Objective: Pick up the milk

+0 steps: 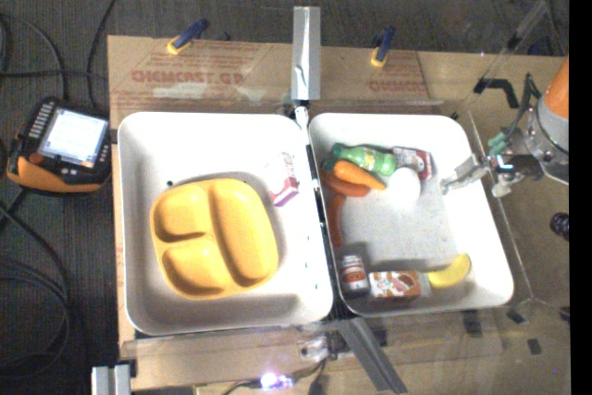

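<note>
The bench (129,69) is seen carrying two white bins side by side, and places are given from the right bin (481,227). The left bin (134,199) lies touching its left wall, and a yellow divided tray (215,236) is held in it. The arm's hand (467,173) is seen over the right bin's right rim, near the upper corner; whether it is open cannot be told, and nothing is seen held in it. Inside the right bin, a green bottle (365,158) and a carrot (359,175) lie at the upper left, a banana (450,272) at the lower right, and the milk (398,285), a small brown carton, lies along the lower wall.
</note>
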`<state>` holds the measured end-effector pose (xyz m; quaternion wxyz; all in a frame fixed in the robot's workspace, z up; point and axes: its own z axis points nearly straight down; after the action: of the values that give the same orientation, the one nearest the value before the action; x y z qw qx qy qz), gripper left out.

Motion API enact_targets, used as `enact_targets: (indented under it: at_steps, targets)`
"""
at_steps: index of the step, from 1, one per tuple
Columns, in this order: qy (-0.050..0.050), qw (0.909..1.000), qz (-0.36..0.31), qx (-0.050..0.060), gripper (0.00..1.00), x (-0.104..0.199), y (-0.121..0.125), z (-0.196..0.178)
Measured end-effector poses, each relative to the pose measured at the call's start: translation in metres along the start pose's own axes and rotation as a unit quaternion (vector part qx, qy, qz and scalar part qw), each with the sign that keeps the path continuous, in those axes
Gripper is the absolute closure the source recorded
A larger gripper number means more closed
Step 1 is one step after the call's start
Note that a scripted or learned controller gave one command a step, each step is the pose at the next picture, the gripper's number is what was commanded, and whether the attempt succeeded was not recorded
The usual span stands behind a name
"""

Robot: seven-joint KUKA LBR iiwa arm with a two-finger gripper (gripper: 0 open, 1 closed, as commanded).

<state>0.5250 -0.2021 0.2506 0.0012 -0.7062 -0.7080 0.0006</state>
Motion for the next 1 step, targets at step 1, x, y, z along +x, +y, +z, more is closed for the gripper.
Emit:
enact_targets:
  at_steps: [1]
  targets:
    - [0.000, 0.9997, -0.026, 0.001, 0.00, 0.0666, 0.0102, 0.1173]
